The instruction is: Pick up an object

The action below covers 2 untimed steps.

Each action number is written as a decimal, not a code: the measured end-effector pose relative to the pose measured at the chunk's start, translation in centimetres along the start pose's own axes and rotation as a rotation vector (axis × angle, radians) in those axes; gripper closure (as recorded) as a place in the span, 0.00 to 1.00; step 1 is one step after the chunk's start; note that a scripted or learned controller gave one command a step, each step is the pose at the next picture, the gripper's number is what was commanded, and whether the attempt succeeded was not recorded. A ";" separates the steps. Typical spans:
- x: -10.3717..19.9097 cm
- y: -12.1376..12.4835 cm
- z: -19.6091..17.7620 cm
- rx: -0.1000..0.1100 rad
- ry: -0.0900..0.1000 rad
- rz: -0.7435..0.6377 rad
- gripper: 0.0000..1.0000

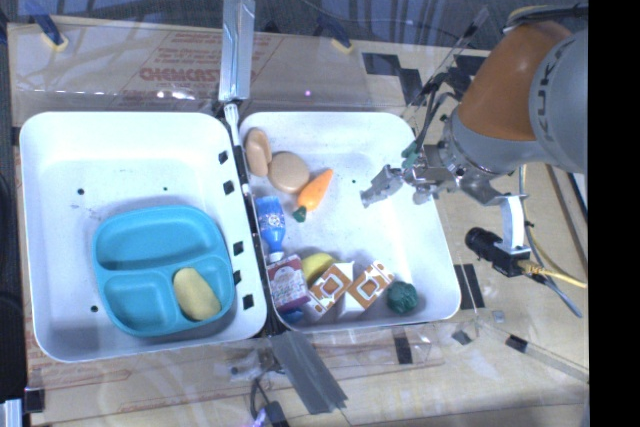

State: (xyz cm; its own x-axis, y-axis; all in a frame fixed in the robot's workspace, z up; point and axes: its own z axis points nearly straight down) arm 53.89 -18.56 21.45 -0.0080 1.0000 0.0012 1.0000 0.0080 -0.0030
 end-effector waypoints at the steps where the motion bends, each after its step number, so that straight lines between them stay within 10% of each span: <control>1: 0.1 3.1 9.0 0.008 0.001 0.024 0.00; 2: 7.3 6.9 12.4 0.000 0.001 -0.086 0.00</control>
State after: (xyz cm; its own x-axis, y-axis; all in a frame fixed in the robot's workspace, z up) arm 60.72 -11.19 9.06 -0.0940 0.9956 0.0028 0.9956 0.0940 -0.0030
